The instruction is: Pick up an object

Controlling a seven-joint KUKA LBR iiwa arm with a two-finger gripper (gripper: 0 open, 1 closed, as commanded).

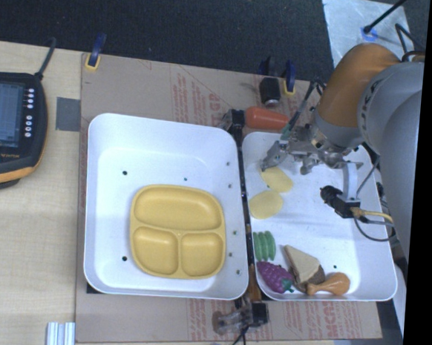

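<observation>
hovering over the back of the right-hand shallow white bin [370, 292], the grey arm's two-finger gripper [291, 158] sits just above the upper of two pale yellow chip-shaped pieces [277, 179]. fingers look spread apart w/ nothing between them, so no pick yet imo. second pale piece [266, 203] lies just below; green pod toy [264, 245], purple grape bunch [273, 275], brown wedge [303, 264] and orange pear-shaped thing [328, 284] sit toward the front. left bin [114, 145] has a yellow divided plastic tray [177, 230]. descent, close & lift all left.
</observation>
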